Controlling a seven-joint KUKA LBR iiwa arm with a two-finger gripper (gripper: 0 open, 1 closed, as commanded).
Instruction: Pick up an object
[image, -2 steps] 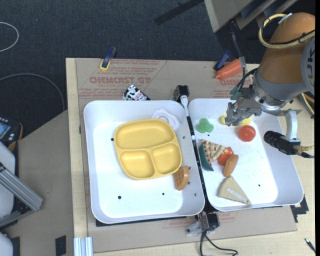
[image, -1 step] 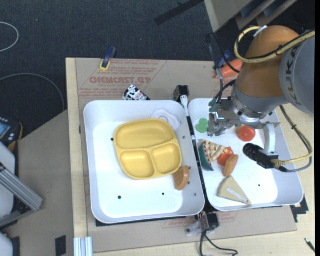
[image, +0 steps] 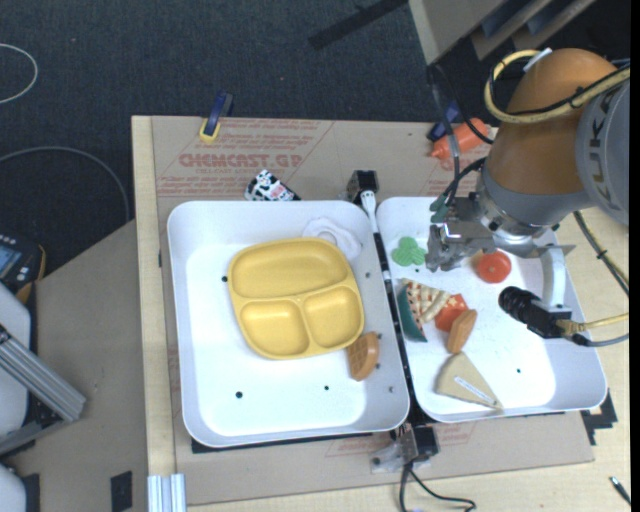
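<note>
Low in the frame, nearest the viewer, a pale cheese wedge (image: 466, 381) lies in the right bin (image: 570, 385), its long axis running from upper left to lower right. Above it sit an orange carrot-like piece (image: 460, 329), a pizza slice (image: 427, 301) and a dark green strip (image: 411, 314) along the bin's left wall. A red tomato (image: 492, 266) and a green leafy piece (image: 408, 251) lie higher up, toward the middle right of the frame.

From the upper right, the grey arm with its orange band reaches down, and its end effector (image: 441, 254) hangs over the upper part of the right bin, between the green piece on its left and the tomato on its right. I cannot tell whether it is released or clenched, and nothing is visibly held in it. Both neighbours lie just beside it; the pizza slice is near, directly below it in the frame.

Filling the left of the frame, the left bin (image: 200, 300) holds a yellow divided plate (image: 295, 296), a white ring-shaped item (image: 335, 235) at the plate's upper right, and a brown pastry-like piece (image: 364, 354) at its lower right. Both bins rest on a cardboard-covered table (image: 160, 170).

My guess is the nearest candidates to pick are the tomato or the green piece.
</note>
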